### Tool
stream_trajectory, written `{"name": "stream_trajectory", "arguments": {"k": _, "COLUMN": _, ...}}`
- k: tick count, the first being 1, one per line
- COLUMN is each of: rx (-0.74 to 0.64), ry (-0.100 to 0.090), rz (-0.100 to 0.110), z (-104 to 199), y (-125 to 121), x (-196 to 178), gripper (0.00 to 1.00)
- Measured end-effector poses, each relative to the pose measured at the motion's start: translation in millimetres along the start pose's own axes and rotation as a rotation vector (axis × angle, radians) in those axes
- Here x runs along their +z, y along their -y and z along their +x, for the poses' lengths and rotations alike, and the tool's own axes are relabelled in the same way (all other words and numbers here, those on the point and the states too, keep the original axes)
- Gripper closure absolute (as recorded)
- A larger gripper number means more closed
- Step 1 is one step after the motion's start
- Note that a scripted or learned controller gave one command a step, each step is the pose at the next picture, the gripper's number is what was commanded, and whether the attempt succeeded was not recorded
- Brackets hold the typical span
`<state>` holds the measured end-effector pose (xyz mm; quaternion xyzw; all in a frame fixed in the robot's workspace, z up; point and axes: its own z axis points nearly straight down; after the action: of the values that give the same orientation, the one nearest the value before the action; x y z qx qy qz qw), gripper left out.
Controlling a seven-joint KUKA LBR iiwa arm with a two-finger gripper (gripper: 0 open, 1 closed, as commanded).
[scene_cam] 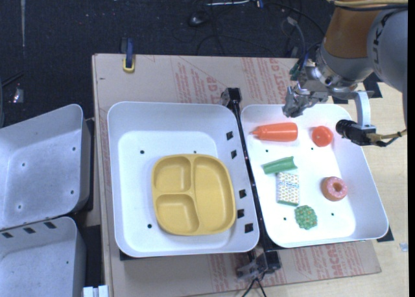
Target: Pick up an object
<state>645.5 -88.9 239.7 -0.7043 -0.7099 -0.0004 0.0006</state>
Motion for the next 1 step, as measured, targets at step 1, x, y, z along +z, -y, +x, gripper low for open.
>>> {"name": "stream_trajectory", "arguments": {"k": 1, "rx": 0.000, "ry": -0.001, "rz": -0.001, "z": 52.7, "y": 10.3, "x": -8.2, "gripper": 1.00}}
